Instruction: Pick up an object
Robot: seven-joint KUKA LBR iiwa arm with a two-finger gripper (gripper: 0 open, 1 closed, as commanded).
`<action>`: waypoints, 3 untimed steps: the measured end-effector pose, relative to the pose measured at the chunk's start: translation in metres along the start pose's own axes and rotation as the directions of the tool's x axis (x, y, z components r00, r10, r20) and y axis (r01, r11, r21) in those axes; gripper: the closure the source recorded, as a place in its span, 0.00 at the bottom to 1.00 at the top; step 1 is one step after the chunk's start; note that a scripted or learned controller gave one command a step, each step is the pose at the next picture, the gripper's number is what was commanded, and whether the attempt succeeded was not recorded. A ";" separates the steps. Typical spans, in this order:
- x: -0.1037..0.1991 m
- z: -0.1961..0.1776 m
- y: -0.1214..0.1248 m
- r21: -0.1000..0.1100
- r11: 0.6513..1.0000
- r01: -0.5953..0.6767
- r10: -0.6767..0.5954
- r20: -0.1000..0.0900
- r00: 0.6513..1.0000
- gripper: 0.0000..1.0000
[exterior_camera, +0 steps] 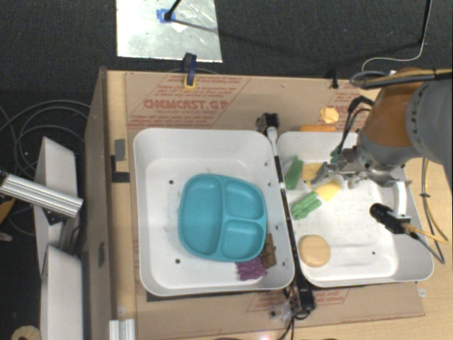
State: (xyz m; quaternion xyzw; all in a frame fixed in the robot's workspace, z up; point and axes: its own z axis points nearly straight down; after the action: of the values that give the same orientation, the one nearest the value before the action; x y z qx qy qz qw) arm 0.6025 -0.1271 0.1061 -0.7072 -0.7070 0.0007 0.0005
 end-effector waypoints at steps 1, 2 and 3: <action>0.004 0.023 -0.020 0.000 1.000 0.001 -0.001 -0.001 1.000 0.00; -0.004 0.019 0.063 -0.013 1.000 0.007 -0.007 0.002 1.000 0.00; 0.033 -0.012 -0.026 0.003 1.000 0.002 -0.002 -0.003 1.000 0.00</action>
State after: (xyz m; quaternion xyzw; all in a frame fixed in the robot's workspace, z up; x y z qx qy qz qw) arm 0.5762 -0.0946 0.1178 -0.7066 -0.7076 0.0008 0.0025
